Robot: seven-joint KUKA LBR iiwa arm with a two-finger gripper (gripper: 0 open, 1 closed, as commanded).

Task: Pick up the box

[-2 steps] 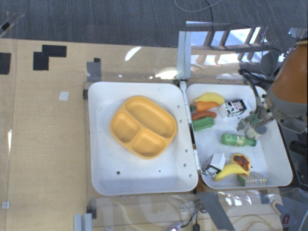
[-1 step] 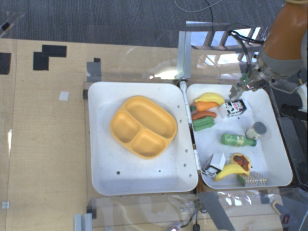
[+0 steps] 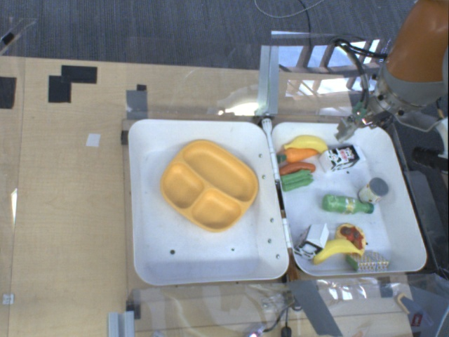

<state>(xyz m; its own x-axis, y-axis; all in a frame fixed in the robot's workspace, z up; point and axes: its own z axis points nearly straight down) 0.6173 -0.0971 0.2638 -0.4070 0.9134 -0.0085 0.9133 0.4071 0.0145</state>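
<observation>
Camera view: tool hangs just above the box; blur hides its state, so I cannot tell.

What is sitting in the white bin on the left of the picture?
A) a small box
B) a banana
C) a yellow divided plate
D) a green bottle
C: the yellow divided plate lies by itself in the left bin, while the green bottle, banana and small box all lie in the right bin.
</observation>
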